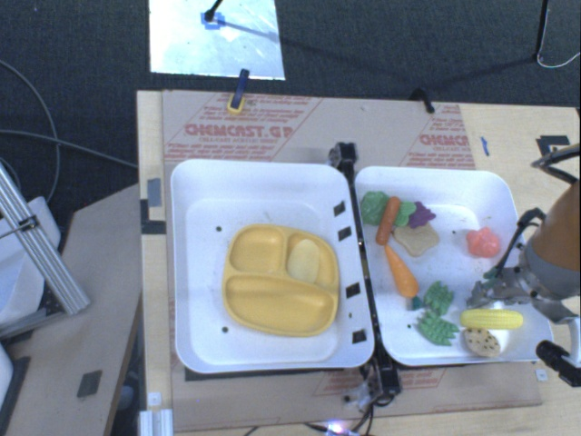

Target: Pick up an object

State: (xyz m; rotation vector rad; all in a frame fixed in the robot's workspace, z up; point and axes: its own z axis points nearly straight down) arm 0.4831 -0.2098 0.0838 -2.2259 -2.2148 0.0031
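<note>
The right bin (454, 182) holds several toy foods. A green leafy piece (373, 206), a carrot (388, 221), purple grapes (420, 213) and a slice of toast (418, 241) lie at its far left. A pink-red fruit (484, 242) lies further right. Nearer the front are a second carrot (400, 272), two green pieces (438, 296) (438, 331), a yellow corn cob (491, 319) and a speckled cookie (481, 341). My gripper (495, 289) reaches in from the right and hangs low just behind the corn cob, with nothing visibly held.
The left bin (209, 189) holds a yellow sectioned tray (280, 280). A dark divider with clips (356, 252) runs between the bins. The arm (554, 252) covers the right bin's right wall. Cardboard lines the bench behind the bins.
</note>
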